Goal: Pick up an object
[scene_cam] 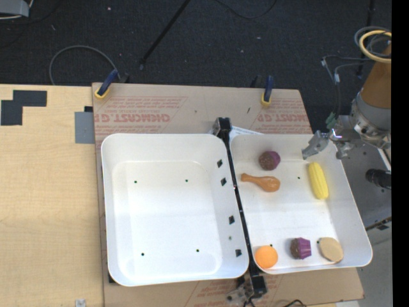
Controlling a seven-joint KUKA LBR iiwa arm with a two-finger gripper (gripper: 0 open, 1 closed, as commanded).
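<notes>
Down at the near edge of the right bin (358, 235), three things are sitting in a row. An orange ball (266, 256) is lying in the near left corner. A purple cup (301, 248) is sitting just beside it, and a tan cookie (330, 249) is touching the cup on its right.

Farther back in the same bin, a yellow corn (318, 180) is lying near the right wall, pointing front to back. A brown drumstick (262, 182) is lying near the middle wall, with its thin end pointing left. A dark purple ball (270, 160) is sitting just behind the drumstick, a little apart from it.

Beside it, the left bin (121, 171) is sitting with its wall touching the right bin's wall. Both bins are resting on a brown cardboard sheet (192, 110) on the table (45, 203). One yellow clamp (105, 86) and one blue clamp (268, 91) are pinching the far edge of the cardboard.

At the right, the jaws (317, 143) are hanging over the far right corner of the right bin, behind the corn and apart from it. They are looking spread apart, with nothing between them. The grey arm (370, 117) is reaching in from the right side.
</notes>
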